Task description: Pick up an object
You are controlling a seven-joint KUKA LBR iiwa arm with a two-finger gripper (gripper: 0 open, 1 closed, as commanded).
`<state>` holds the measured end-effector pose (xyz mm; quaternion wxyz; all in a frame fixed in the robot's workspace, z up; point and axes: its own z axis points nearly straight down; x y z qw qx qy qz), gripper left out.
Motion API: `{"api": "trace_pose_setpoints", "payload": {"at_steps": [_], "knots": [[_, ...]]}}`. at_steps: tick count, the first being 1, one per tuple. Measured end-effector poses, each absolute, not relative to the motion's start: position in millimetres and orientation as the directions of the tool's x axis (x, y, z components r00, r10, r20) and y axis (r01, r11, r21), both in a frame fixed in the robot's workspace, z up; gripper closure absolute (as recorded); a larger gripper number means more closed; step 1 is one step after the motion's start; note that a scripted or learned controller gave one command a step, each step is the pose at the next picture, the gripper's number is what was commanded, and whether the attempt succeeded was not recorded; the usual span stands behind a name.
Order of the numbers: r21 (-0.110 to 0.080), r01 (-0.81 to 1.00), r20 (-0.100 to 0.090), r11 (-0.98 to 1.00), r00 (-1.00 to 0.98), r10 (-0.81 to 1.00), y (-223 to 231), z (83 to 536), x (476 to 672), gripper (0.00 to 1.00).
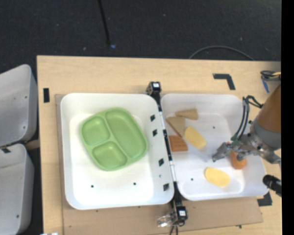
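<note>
Pale wooden bench [112,72], two white bins: at right of frame the gripper [230,153], fingers spread, sits low in the right bin [206,190] beside a small orange object [239,162]. Closing off-centre could nudge it away ungrasped.

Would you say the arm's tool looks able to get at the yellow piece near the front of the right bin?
Probably yes: the tool hangs just above the yellow piece, with bare bin floor between them; the small orange object sits off to the side.
</note>
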<state>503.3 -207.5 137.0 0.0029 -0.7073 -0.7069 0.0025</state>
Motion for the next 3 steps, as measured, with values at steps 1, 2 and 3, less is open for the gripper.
{"api": "trace_pose_setpoints", "payload": {"at_steps": [1, 2, 3], "knots": [[-0.004, 1.0, 0.01, 0.005, -0.005, 1.0, -203, 98, 504.8, 0.0], [-0.003, 1.0, 0.004, 0.001, -0.001, 1.0, -207, 107, 504.5, 1.0], [0.003, 1.0, -0.002, -0.005, 0.005, 1.0, -213, 152, 499.9, 1.0]]}}
